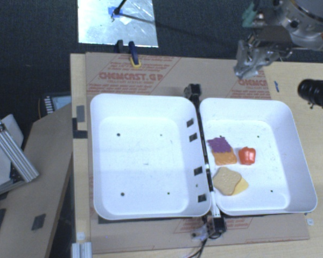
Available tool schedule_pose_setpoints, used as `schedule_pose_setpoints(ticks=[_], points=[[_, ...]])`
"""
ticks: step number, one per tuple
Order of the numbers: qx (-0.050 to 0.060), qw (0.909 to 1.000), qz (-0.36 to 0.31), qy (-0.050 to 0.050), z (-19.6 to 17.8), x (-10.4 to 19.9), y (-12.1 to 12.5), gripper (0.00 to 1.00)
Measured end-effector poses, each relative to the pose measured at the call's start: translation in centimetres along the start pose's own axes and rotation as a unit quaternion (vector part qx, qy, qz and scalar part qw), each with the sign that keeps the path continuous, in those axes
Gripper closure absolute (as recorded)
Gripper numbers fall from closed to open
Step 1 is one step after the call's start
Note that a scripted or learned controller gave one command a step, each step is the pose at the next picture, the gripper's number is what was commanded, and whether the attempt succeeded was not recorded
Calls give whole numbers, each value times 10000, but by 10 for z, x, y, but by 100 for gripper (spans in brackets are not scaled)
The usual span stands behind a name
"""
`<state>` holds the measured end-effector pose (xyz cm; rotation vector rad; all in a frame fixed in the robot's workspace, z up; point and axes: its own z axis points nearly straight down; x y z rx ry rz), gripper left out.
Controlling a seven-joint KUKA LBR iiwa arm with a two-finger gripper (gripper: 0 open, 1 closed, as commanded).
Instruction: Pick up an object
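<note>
So the gripper (251, 63) is parked high up past the far rim of the right bin (290, 144), hanging over the cardboard sheet on the table (151, 69). I honestly can't tell from this angle what state it's in, it's just a grey blur at the tip. Nothing is in it as far as I can see.

All the candidates sit in the right bin, bunched toward its left side near the divider: a purple piece (219, 143) touching an orange block (225, 157), a red pepper-looking toy (247, 155) just beside those, and nearer the camera a tan bread-slice shape (226, 180) overlapping a yellow piece (241, 185). The left bin (97, 144) isn't where the action is.

My read: this is the pre-approach stage, no target committed yet. Next move needs travel over the bin, then a descent. The red one looks like the cleanest pick since it stands a bit apart; the others are stacked or touching, so there's a risk of a sloppy grab.
</note>
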<state>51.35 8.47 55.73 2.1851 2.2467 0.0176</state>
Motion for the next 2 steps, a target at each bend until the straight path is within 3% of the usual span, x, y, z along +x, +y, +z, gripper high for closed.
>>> schedule_pose_setpoints(ticks=[1, 2], points=[[5, 10000, -3, 0, 1, 0, 0, 0], [-13, 10000, -26, 4, -11, 0, 1, 100]])
